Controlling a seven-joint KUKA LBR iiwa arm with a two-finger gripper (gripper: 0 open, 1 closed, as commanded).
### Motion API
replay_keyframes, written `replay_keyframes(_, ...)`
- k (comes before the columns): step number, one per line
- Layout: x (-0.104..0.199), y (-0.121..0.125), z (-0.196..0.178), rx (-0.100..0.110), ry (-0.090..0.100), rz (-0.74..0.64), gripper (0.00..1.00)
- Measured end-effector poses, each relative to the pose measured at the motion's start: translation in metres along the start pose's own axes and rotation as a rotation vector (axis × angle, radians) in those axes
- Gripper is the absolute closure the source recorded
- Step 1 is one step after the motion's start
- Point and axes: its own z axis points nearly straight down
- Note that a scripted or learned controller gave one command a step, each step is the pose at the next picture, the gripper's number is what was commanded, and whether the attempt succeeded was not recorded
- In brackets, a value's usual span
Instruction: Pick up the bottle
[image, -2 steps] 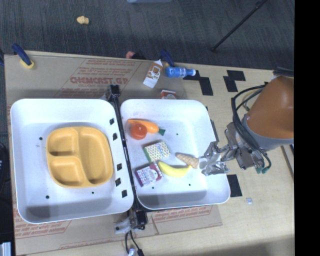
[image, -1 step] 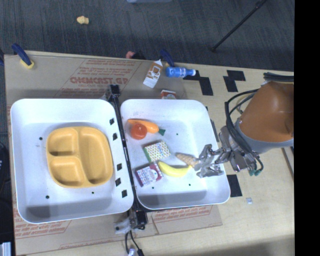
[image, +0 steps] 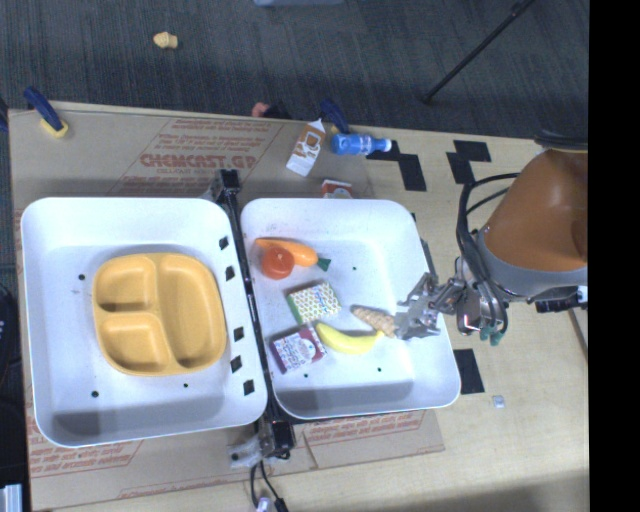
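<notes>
A small blue bottle (image: 355, 145) lies on its side on the bench, behind the right bin (image: 436, 372) and outside it. My gripper (image: 414, 312) is low inside the right bin near its right wall, far from the bottle. Its fingers look open, with nothing between them. The wide end of a waffle cone (image: 372, 318) lies just left of the fingertips. I cannot tell whether it touches them.
The right bin also holds a banana (image: 347, 339), a green box (image: 313, 300), a red-and-white packet (image: 296, 349) and an orange carrot with a tomato (image: 281, 256). A yellow divided plate (image: 160, 311) sits in the left bin (image: 40, 330). A small carton (image: 305, 149) lies beside the bottle.
</notes>
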Motion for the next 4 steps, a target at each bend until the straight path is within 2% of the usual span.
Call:
replay_keyframes(1, 0.012, -0.003, 0.046, -0.001, 0.002, -0.156, 1.0)
replay_keyframes(2, 0.011, -0.003, -0.016, 0.0, -0.002, -0.739, 1.0)
replay_keyframes(3, 0.003, 0.0, 0.012, -0.001, 0.002, -0.624, 1.0)
replay_keyframes(4, 0.004, 0.0, 0.01, -0.001, 0.001, -0.714, 1.0)
